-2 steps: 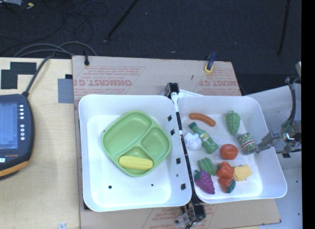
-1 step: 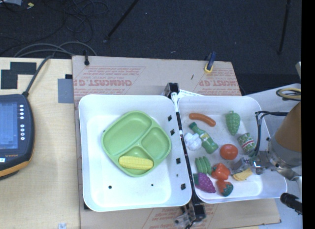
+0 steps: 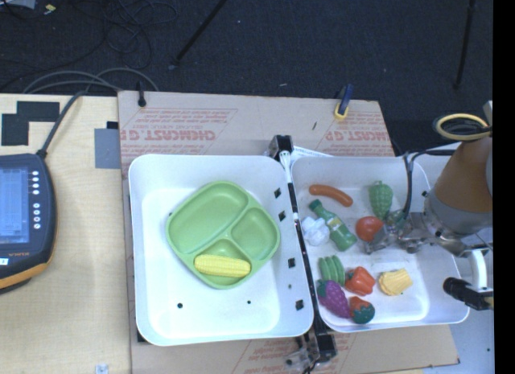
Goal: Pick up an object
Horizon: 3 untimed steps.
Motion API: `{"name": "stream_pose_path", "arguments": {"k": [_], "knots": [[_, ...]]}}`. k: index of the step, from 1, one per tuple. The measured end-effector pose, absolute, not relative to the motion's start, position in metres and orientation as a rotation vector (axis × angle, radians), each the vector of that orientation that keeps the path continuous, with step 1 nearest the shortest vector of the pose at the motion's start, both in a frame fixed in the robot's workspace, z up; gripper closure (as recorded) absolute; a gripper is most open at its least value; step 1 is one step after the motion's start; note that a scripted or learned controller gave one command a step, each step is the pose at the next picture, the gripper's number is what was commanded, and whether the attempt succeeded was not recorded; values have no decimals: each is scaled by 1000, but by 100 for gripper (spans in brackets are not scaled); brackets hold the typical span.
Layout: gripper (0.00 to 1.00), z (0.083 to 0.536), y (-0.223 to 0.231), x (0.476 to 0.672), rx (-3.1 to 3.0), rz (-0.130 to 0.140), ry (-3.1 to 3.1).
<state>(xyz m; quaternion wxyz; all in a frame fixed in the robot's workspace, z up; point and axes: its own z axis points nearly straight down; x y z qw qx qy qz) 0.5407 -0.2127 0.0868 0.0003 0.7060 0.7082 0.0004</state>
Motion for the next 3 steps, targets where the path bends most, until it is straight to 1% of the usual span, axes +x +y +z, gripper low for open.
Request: {"name": "stream_pose_path", "arguments": {"k": [1, 2, 3], "knots": [[0, 88, -189, 606, 2218, 0, 2225], [0, 87, -208, 530, 2230, -5, 2223], [0, 89, -213, 610, 2214, 4, 2222]]}}
